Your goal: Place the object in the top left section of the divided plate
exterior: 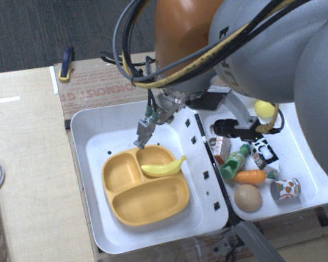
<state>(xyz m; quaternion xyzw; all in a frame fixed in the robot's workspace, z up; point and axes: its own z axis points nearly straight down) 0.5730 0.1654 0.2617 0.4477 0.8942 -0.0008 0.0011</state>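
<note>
A yellow divided plate (140, 206) lies in the left white bin (93, 169). A yellow banana (163, 168) rests across the plate's top right section, its tip sticking out over the right rim. The plate's top left section (120, 172) holds nothing. My gripper (141, 138) hangs just above the plate's far edge, near the ridge between the two top sections, up and to the left of the banana. Nothing shows between its tips.
The right bin (320, 183) holds a green bottle (235, 160), a carrot (249, 176), a brown round thing (247, 198), a patterned cup (285, 189), a small yellow ball-like thing (264, 109) and a red can (219, 148). My arm covers the bins' far right.
</note>
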